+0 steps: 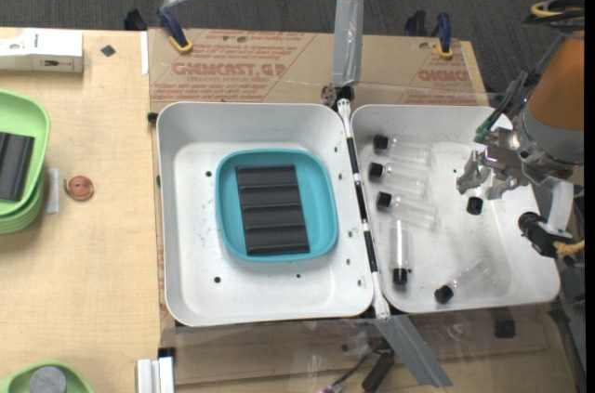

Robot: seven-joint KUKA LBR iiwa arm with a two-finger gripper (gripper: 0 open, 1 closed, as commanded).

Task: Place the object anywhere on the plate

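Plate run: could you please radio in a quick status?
Pincer over right bin, grip unclear. Vials loose there. Plate in left bin, holding black tray.

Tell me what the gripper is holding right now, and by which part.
It cannot be told. The two-finger gripper hangs over the right white bin, close above a clear plastic vial with a black cap, but no hold on it is visible.

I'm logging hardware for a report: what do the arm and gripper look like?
The arm is grey with an orange band above the wrist. Its two-finger gripper is bare silvery metal with small brackets. A black cable with yellow-orange fittings loops beside it.
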